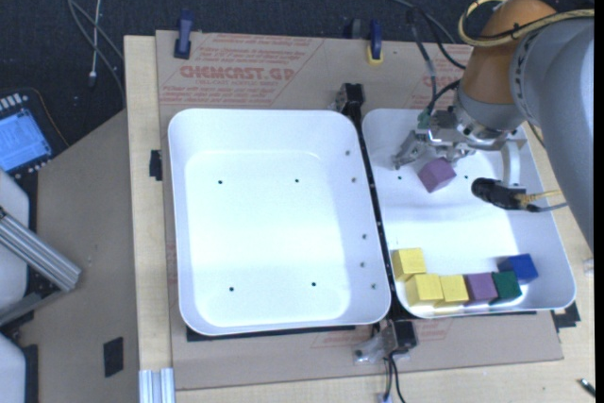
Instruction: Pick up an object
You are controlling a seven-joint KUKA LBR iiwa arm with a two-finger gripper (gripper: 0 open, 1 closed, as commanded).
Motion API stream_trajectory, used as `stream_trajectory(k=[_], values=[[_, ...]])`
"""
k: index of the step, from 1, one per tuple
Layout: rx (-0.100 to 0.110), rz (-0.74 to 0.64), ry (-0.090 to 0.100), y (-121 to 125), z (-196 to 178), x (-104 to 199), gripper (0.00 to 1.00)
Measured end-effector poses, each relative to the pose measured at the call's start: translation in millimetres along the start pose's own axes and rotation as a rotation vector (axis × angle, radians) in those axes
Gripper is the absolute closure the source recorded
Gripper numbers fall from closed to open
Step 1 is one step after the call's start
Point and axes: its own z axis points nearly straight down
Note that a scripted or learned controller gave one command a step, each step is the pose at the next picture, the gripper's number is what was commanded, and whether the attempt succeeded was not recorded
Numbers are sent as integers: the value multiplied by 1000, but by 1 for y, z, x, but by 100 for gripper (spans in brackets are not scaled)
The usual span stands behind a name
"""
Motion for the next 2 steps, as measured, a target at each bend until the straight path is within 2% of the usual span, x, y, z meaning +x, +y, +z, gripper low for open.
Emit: stream_trajectory(k=[1, 2], values=[[-7, 1, 0, -20, -5, 10, 0], [-7, 2, 0, -31, -5, 0, 0]])
